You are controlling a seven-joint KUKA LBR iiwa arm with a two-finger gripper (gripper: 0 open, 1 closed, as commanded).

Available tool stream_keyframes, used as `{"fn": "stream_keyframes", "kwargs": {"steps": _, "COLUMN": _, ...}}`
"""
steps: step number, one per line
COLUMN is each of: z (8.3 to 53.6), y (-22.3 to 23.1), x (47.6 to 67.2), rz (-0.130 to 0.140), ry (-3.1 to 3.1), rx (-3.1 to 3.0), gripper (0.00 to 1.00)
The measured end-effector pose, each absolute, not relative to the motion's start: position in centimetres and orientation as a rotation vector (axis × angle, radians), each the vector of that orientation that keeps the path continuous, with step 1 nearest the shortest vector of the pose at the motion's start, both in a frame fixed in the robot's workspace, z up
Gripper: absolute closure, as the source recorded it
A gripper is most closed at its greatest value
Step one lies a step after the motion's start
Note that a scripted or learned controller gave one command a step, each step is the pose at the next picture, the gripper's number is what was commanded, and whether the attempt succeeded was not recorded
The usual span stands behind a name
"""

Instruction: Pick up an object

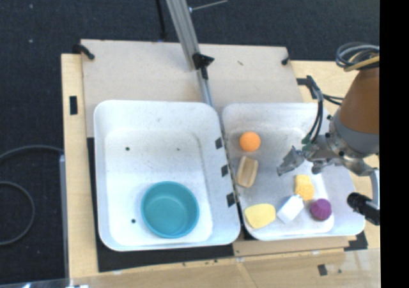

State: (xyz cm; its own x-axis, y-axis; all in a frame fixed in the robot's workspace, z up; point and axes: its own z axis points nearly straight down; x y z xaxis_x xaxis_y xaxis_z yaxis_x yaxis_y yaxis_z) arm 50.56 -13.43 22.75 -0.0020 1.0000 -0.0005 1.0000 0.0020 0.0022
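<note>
Camera view puts the gripper low over the right bin, nothing between its fingers; whether the jaws stand apart I cannot tell. Nothing is picked yet. Nearest lie the yellow block, tan piece and orange ball, all resting on the floor.

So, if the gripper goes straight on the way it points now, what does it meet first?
Probably the tan block: the gripper points left across the right bin, with bare floor between. Its height above the bin is unclear.

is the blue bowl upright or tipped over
Upright: the blue bowl sits in the left bin, its open mouth facing up.
</note>
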Motion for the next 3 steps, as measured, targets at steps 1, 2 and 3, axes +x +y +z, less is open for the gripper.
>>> {"fn": "stream_keyframes", "kwargs": {"steps": 1, "z": 22.7, "y": -13.4, "x": 50.6, "rz": 0.002, "ry": 2.221, "rx": 2.219, "gripper": 0.00}}
{"fn": "stream_keyframes", "kwargs": {"steps": 2, "z": 17.4, "y": -14.2, "x": 51.3, "rz": -0.005, "ry": 2.222, "rx": 2.224, "gripper": 0.00}}
{"fn": "stream_keyframes", "kwargs": {"steps": 3, "z": 11.5, "y": -14.3, "x": 50.4, "rz": -0.006, "ry": 2.223, "rx": 2.225, "gripper": 0.00}}
